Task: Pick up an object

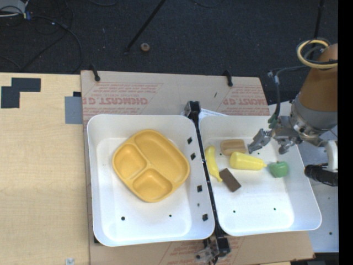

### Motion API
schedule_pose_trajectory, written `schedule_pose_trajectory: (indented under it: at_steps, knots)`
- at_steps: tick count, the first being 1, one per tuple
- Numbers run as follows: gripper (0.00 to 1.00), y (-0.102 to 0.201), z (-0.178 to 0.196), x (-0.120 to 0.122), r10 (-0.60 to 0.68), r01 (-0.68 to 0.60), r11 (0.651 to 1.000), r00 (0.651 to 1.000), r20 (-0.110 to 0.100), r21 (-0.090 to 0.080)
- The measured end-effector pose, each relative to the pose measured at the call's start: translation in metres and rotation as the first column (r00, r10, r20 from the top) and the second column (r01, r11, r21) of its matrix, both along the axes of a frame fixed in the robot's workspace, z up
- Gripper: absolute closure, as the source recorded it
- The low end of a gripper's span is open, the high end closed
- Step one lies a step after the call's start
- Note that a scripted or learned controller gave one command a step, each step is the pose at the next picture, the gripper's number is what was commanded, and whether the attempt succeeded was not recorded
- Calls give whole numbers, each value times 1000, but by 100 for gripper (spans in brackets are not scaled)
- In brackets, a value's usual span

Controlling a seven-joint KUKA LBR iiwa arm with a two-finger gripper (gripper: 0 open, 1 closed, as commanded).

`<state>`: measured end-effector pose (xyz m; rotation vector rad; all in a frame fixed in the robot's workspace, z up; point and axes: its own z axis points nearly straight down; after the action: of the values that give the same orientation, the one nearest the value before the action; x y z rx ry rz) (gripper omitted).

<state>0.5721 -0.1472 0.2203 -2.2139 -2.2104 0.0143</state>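
So your claw (270, 138) is hanging over the right bin (309, 214), up near its back right part, and honestly I can't tell whether it's released or clenched from this angle. The closest thing to grab is the yellow corn-shaped toy (246, 162), just below and to the left of the claw, long axis running left-right across the bin. A tan block (233, 146) sits just behind it and a green ball (278, 169) just off its right end, so it's a bit crowded. The front half of the bin looks roomy; the yellow tray (150, 165) sits in the left bin (102, 214)
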Motion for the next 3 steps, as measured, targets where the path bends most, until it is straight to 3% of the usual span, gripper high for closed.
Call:
schedule_pose_trajectory:
  at_steps: [1,3]
  knots:
    - [0,0,7,3,2,-2,1000,1000,12,-2]
    - [0,11,-99,-3,1,-1,1000,1000,8,-1]
